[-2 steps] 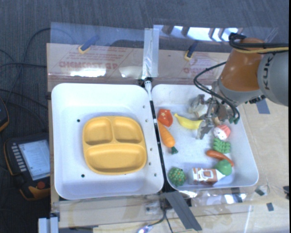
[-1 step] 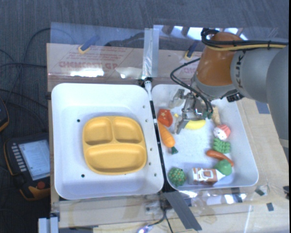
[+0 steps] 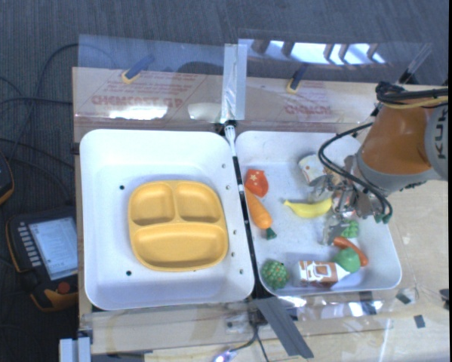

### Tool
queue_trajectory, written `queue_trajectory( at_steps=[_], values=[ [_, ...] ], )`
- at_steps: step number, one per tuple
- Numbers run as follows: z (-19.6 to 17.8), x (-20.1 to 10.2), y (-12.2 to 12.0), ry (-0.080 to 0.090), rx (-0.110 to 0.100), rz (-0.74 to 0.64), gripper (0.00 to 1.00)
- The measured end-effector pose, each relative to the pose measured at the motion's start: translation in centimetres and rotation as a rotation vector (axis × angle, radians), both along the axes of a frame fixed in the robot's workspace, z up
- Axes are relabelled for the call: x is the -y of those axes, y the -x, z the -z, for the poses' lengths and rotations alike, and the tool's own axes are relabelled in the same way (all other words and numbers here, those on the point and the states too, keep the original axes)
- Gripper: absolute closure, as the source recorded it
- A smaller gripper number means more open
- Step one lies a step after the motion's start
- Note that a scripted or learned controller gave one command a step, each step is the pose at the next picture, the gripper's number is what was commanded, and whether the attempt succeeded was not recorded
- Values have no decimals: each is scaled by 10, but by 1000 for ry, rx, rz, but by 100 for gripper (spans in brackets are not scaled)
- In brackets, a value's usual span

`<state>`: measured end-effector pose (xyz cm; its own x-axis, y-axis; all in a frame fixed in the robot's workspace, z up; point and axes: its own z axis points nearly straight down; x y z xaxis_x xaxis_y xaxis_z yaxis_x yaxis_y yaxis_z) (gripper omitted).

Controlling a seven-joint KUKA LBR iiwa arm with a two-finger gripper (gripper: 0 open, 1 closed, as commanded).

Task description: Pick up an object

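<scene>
Left bin (image 3: 97, 202): yellow tray (image 3: 179, 225), well apart. Right bin (image 3: 275, 151): tomato (image 3: 256, 182), carrot (image 3: 259, 211), broccoli (image 3: 274, 273), carton (image 3: 317, 272), banana (image 3: 310, 207). Gripper (image 3: 340, 219) hangs just right of the banana; state of the jaws cannot be told. Risk: crowded toys and the right wall invite a deflected, failed grasp; the middle floor offers room.

One fixed camera overhead, slanted down (both bins (image 3: 165, 145) framed).
</scene>
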<state>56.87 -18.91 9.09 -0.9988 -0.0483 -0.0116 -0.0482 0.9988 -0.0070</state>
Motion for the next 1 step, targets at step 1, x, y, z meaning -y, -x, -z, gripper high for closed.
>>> queue_trajectory(
  at_steps=[1],
  values=[
    [-1, 35, 65, -3, 4, 83, 0]
  ],
)
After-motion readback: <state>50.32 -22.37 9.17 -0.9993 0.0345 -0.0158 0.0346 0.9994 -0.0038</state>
